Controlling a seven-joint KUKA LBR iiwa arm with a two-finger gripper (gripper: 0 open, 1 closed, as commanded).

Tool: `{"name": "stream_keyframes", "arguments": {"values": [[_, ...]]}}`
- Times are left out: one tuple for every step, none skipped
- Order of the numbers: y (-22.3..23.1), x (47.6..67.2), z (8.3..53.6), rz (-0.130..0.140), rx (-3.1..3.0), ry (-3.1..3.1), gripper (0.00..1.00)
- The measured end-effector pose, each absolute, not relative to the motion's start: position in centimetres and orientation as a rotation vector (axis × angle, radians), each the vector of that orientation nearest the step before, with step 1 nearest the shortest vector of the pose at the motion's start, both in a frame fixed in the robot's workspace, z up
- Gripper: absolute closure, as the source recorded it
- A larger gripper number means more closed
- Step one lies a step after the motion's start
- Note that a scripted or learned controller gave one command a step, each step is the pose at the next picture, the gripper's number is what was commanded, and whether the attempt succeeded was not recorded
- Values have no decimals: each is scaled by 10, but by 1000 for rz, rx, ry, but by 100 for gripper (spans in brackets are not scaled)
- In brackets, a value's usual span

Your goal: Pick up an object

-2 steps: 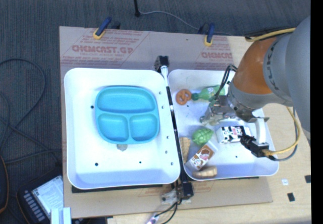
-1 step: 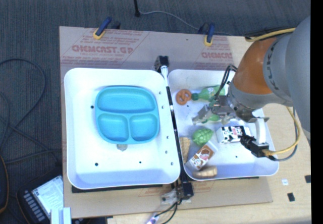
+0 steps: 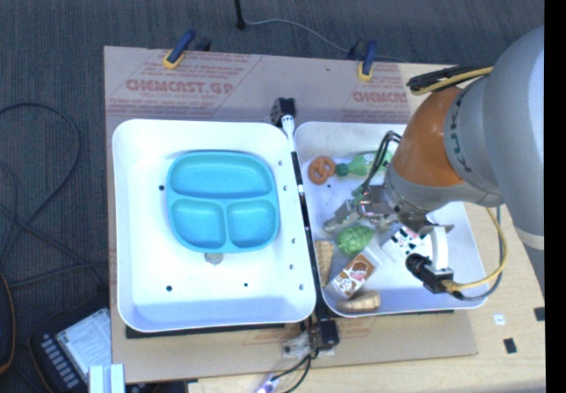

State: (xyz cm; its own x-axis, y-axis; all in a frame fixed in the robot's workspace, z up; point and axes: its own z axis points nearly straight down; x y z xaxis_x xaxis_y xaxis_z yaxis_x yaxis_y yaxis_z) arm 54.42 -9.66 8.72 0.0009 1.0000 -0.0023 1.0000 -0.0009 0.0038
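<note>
My gripper (image 3: pixel 355 216) reaches down into the right bin (image 3: pixel 460 294), low over its middle. Directly below and touching or nearly touching it lies a green lumpy object (image 3: pixel 355 239). An orange ring-shaped toy (image 3: pixel 321 169) and a green piece (image 3: pixel 358 164) lie at the bin's far left. A brown and white packet (image 3: pixel 353 275), a tan stick (image 3: pixel 325 259) and a tan roll (image 3: pixel 362 300) lie near the front left corner. The wrist hides the rest of the bin's middle.
The left bin (image 3: pixel 141 294) holds a blue divided tray (image 3: pixel 221 199). The orange-banded arm (image 3: pixel 433 152) covers the right bin's far right part. A black and white part (image 3: pixel 423 251) with a yellow cable hangs beside the wrist. Two clamps (image 3: pixel 180 48) hold the cardboard at the back.
</note>
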Motion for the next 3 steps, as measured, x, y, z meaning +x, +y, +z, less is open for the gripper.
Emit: {"name": "stream_keyframes", "arguments": {"values": [[-96, 546, 98, 7, 2217, 2216, 100], [-96, 546, 98, 7, 2217, 2216, 0], [-96, 546, 108, 5, 2218, 2216, 100]]}}
